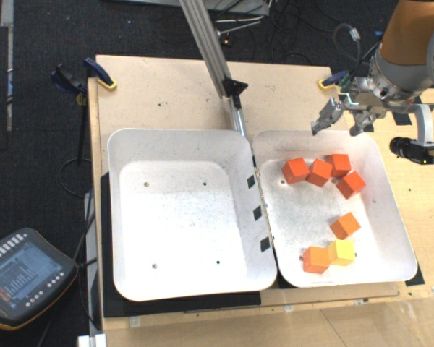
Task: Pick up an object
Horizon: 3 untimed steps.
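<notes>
Several orange cubes lie in the right bin [390, 215]. A cluster at its far side holds an orange cube [296, 170], another [320, 172], a third [340, 164] and one more [351, 184]. Nearer the front sit a lone orange cube [345, 225], an orange cube [315, 259] and a yellow cube [343, 252] touching it. My gripper [342, 120] hangs above the bin's far rim, up and right of the cluster. Its fingers are spread apart and open, with nothing between them.
The left bin [177, 212] lies beside the right one. A metal pole [206, 38] slants down to the seam between the bins. Clamps sit at the bench's far corners [98, 74]. A teach pendant [22, 273] rests off the bench at lower left.
</notes>
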{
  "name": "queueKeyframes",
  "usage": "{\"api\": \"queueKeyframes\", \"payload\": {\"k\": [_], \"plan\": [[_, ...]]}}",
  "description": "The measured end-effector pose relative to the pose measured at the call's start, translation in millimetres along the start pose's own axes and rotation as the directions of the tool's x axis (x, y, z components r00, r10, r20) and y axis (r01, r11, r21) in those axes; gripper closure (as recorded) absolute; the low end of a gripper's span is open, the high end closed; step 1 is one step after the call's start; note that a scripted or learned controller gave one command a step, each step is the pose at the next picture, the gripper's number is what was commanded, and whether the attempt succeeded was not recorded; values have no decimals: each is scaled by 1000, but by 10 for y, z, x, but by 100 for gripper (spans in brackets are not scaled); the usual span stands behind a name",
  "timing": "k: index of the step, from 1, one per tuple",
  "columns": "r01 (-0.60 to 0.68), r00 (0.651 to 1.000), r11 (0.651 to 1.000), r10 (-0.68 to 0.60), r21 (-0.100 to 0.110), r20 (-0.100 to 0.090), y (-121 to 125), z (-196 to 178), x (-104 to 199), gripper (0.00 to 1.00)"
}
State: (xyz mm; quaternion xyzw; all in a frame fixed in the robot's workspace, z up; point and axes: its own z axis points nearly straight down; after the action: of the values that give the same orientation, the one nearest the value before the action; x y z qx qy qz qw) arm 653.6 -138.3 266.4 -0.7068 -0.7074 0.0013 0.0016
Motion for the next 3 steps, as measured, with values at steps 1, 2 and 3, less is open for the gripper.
{"api": "queueKeyframes", "payload": {"k": [1,2,3], "plan": [[2,1000,1000,-2,-4,1,7,-26,1,0],[-1,1000,1000,1,2,0,-71,589,-4,0],[0,1000,1000,0,0,1,-84,1022,15,0]]}}
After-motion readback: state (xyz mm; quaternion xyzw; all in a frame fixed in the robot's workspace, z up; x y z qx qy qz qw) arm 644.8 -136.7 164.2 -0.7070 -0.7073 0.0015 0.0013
